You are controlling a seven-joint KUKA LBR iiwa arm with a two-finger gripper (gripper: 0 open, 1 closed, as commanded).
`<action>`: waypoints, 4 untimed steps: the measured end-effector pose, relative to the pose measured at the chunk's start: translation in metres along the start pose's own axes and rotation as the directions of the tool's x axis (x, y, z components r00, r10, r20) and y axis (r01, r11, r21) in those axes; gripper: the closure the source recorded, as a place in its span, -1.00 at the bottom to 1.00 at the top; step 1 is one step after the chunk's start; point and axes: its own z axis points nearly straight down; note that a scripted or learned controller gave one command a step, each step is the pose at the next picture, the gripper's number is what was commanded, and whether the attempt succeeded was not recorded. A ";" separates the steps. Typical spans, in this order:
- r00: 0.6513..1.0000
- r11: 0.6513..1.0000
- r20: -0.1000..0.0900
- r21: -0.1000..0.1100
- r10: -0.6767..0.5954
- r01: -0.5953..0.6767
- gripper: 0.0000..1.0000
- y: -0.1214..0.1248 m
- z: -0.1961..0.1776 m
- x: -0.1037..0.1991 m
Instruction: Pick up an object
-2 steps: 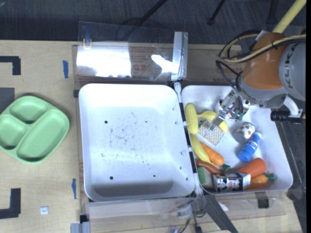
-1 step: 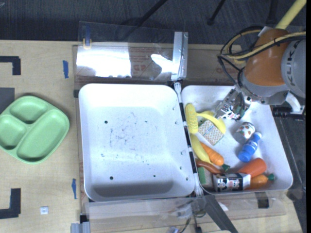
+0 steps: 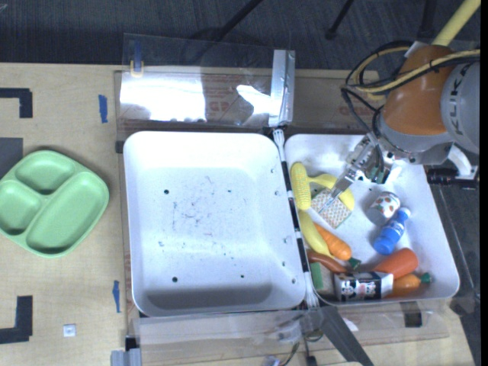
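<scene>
The right bin holds several small items. A yellow corn cob lies along its left wall, with a yellow banana and an orange carrot below it. A speckled pad on a yellow sponge sits near the middle. My gripper slants down-left from the orange-banded wrist, its tip just above or touching the speckled pad. To the right lie a patterned white ball and a blue bottle. Nothing is visibly lifted.
An orange vegetable toy and a black-and-white bottle lie along the right bin's front wall. The left bin stands beside it. A green divided plate rests on the bench at far left. A clear plastic panel stands behind the bins.
</scene>
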 end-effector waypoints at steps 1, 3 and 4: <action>0.984 0.985 -0.035 -0.002 -0.174 0.174 -1.00 -0.002 0.022 0.009; 0.985 0.985 -0.032 -0.003 -0.172 0.172 -1.00 -0.002 0.013 0.008; 0.958 0.958 -0.037 -0.006 -0.285 0.285 -1.00 -0.015 0.023 0.018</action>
